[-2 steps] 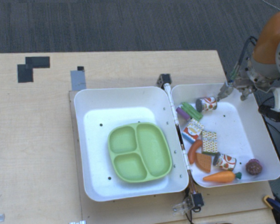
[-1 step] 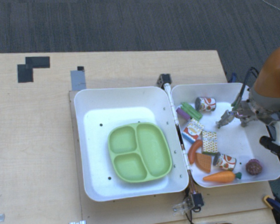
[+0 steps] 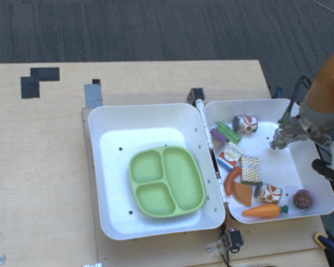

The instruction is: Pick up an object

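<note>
Two white bins [image 3: 102, 180], green tray [image 3: 167, 181] left, gripper [image 3: 277, 141] over right bin's toys, grip state unclear

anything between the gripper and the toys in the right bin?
Nothing visible. The gripper hangs over a bare patch of the right bin, with white floor between it and the pile. The nearest pieces are the small can up-left of it and the checkered block down-left.
</note>
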`<state>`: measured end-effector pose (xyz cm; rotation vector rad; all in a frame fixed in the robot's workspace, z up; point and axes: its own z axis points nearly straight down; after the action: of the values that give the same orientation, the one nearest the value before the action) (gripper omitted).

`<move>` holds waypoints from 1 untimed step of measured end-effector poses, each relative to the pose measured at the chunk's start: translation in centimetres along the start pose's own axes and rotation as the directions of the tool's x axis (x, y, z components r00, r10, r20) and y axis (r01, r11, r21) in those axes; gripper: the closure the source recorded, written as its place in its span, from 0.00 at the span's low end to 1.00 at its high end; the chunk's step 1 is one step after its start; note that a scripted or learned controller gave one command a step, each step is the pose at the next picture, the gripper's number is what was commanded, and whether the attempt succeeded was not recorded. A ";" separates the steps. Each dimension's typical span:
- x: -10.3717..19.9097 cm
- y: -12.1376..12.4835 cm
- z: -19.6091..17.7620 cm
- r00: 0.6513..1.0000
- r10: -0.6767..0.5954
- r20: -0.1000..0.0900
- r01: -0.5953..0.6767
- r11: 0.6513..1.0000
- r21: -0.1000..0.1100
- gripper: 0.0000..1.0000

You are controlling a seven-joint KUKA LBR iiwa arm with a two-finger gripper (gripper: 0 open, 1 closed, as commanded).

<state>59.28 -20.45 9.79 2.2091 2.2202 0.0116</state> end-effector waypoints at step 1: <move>-0.1 7.3 -2.8 1.000 -0.001 0.000 0.001 1.000 0.006 1.00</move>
<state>66.54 -20.52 12.71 2.2114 2.2238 0.0056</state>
